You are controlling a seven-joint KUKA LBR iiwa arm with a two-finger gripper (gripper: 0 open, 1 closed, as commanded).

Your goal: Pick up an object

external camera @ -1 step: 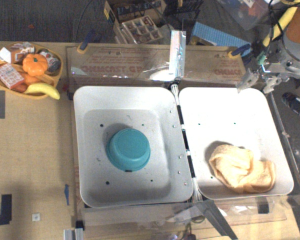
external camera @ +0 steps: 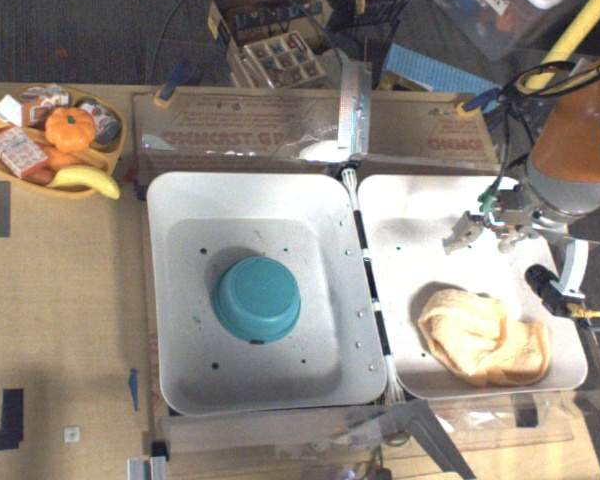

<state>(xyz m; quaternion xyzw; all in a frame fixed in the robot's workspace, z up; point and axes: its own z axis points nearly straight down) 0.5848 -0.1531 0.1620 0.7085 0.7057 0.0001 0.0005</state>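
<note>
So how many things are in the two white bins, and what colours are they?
Teal: 1, the upside-down bowl in the left bin.
Yellow-orange: 1, the crumpled cloth in the right bin.
Total: 2 things in the bins.

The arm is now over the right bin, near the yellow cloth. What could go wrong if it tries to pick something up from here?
1. The gripper hangs above bare bin floor, apart from the crumpled yellow cloth; closing here would likely catch nothing.
2. The cloth is soft and lies against the right bin front wall, so a pinch may slip off a fold.
3. The teal bowl lies upside down in the left bin, offering no rim to grip.
</note>
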